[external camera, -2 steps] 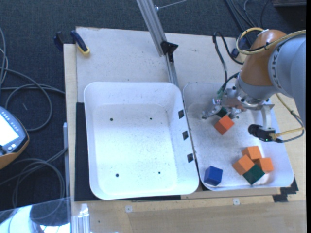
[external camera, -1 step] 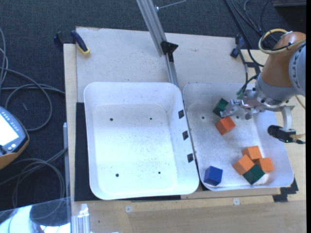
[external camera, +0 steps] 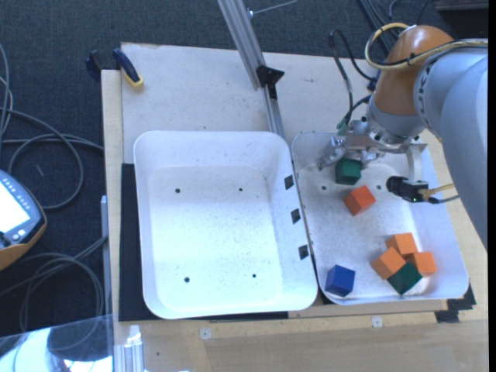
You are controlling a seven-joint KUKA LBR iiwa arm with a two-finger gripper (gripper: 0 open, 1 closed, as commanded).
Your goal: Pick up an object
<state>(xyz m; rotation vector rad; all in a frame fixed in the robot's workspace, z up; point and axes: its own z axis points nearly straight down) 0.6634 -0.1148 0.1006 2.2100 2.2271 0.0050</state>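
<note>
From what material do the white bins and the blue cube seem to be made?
The white bins: probably moulded plastic, going by their smooth, slightly glossy walls and rounded corners. The blue cube: painted wood or plastic, with matte, evenly coloured faces; the look leaves it open.

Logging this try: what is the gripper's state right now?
Gripper: closed on the small dark green cube, over the right white bin.

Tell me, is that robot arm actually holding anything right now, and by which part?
It cannot be told. The end effector sits directly over a small green cube in the right white bin, but no grip shows.
</note>
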